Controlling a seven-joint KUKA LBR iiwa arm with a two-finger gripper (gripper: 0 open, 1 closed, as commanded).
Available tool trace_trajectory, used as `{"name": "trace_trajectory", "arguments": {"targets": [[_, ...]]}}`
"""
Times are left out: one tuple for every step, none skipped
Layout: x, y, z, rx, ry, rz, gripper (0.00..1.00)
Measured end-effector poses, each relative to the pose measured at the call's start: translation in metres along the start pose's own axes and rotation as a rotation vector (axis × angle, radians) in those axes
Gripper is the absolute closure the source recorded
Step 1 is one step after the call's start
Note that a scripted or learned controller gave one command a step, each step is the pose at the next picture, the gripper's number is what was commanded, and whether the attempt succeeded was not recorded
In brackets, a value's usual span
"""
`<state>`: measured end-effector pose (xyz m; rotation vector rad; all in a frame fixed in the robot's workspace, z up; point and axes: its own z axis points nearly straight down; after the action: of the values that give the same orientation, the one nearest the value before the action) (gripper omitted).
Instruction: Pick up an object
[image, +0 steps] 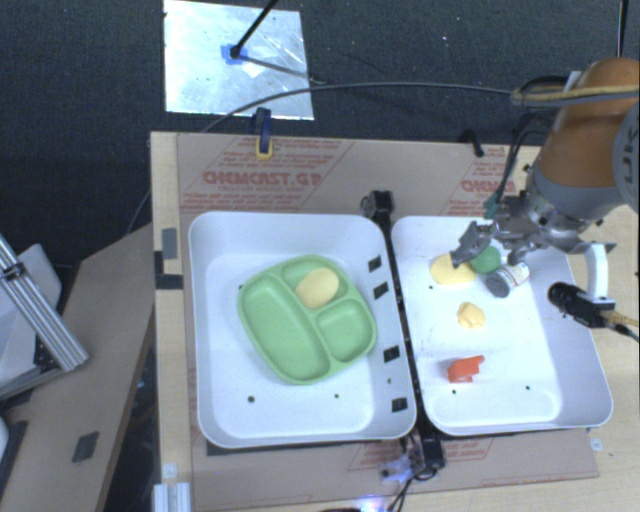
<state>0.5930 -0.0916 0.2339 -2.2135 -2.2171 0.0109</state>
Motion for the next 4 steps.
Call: {"name": "trace_trajectory", "arguments": {"targets": [[0.0, 0.002, -0.007, -0.013, -0.001, -0.002, 0.0], [0.006, 0.004, 0.054, -0.007, -0.001, -0.001, 0.0], [0.005, 0.002, 0.097, -0.008, -0.001, 0.001, 0.0], [0.005, 0.003, 0.148, -0.01, -0.001, 0.001, 0.0]]}}
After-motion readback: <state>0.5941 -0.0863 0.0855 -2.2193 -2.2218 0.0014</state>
